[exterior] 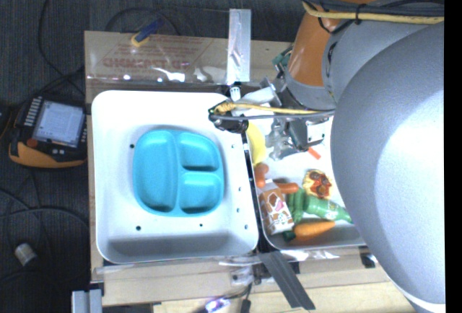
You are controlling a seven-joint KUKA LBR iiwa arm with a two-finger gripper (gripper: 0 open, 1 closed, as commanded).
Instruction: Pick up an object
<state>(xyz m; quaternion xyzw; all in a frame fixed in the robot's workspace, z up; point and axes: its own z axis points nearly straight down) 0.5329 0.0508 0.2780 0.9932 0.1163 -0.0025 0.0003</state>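
Grey metal, the gripper (283,143) hung over the right bin (346,238) above the banana (255,143); we could not tell its state. We judged the pick still outstanding, with no object visibly held.

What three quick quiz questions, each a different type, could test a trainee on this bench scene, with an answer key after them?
1. True or false: the blue divided tray lies in the left bin.
2. Which bin holds the toy food: A, left; B, right?
3. Fill in: the carrot lies at the ____ end of the food pile, just below the green vegetable.

Key:
1. True.
2. B: the banana, carrot and the rest lie there, under the gripper.
3. Near (bottom of the view).
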